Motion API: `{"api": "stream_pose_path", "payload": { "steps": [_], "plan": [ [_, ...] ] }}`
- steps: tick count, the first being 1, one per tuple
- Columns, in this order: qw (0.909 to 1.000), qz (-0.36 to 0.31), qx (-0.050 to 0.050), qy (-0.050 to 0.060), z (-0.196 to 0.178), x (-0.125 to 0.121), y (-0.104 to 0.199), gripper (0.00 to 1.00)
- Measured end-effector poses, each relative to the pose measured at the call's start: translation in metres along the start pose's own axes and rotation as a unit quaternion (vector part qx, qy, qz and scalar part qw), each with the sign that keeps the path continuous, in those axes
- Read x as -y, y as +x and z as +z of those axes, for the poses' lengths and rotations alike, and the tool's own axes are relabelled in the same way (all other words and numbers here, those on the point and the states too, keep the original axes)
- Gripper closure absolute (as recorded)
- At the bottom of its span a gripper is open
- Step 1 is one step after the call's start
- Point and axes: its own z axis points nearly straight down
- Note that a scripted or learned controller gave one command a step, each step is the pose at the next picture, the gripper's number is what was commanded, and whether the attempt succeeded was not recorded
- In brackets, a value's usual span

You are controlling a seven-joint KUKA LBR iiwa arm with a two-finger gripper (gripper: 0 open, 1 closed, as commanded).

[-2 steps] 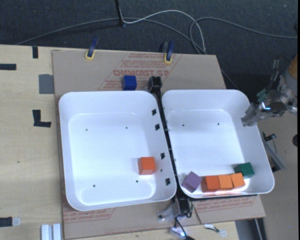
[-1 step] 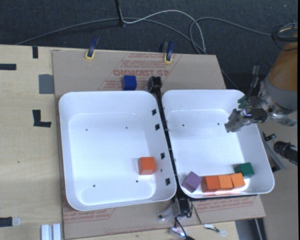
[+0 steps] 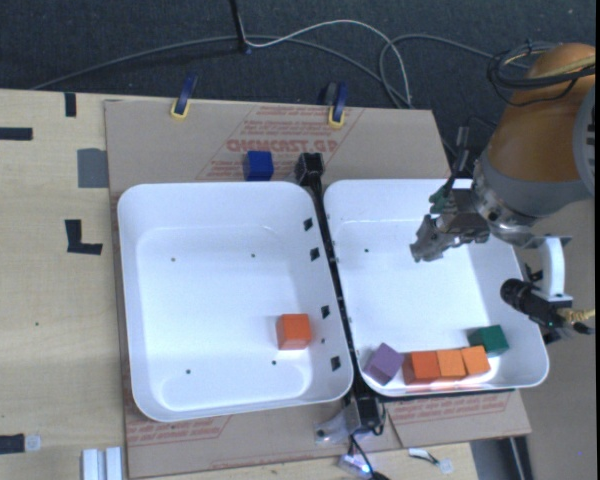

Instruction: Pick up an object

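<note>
Two white bins sit side by side on the desk (image 3: 40,268). The left bin (image 3: 150,268) holds one orange cube (image 3: 294,331), near its front right corner and well apart from every wall but the right one, with bare floor on its left and behind it. A blue cube (image 3: 259,164) lies outside on the cardboard (image 3: 380,138), behind this bin. In the right bin (image 3: 400,298), a row runs along the front wall: a purple block (image 3: 384,363), two orange blocks (image 3: 437,366) touching each other, and a green block (image 3: 491,340) near the right corner. The end effector (image 3: 432,240) hangs over the right bin's rear half, above bare floor and well apart from the row; I cannot tell whether it is released or clenched.
</note>
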Motion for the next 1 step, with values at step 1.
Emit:
{"api": "stream_pose_path", "payload": {
  "steps": [1],
  "plan": [
    [1.0000,0.000,0.000,0.000,-0.0014,0.0004,0.0497,1.00]
  ]
}}
